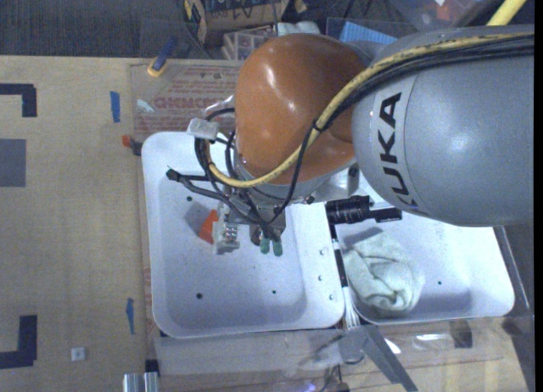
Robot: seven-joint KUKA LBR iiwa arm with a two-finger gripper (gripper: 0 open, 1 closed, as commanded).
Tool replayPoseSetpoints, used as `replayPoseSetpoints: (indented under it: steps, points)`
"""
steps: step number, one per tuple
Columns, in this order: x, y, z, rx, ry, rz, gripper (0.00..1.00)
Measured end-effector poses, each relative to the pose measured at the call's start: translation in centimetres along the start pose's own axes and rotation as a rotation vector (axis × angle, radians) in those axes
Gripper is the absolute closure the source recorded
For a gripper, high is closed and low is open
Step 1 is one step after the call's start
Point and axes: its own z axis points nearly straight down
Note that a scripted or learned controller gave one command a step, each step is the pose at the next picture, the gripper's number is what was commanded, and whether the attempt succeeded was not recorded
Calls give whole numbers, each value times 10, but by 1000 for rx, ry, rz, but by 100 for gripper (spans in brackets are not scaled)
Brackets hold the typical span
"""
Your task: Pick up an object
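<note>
1. Green-tipped fingers of the two-finger gripper (271, 246) are seen close together over the left shallow white plastic bin (170, 297), with nothing between them; the jaws appear nearly closed.
2. A small orange block (206, 226) lies near that bin's left wall, beside a pale ridged piece (226, 238).
3. A crumpled white cloth (383, 275) rests in the right white bin (475, 293), against its left wall.

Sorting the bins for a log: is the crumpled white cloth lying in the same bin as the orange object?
No. The white cloth lies in the right bin, the orange object in the left bin.
</note>
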Motion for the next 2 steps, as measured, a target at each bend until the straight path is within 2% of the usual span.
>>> replayPoseSetpoints:
  steps: [1,2]
  points:
    - [0,-1,13,4,5,244,100]
    - [-36,-15,50,6,6,524,100]
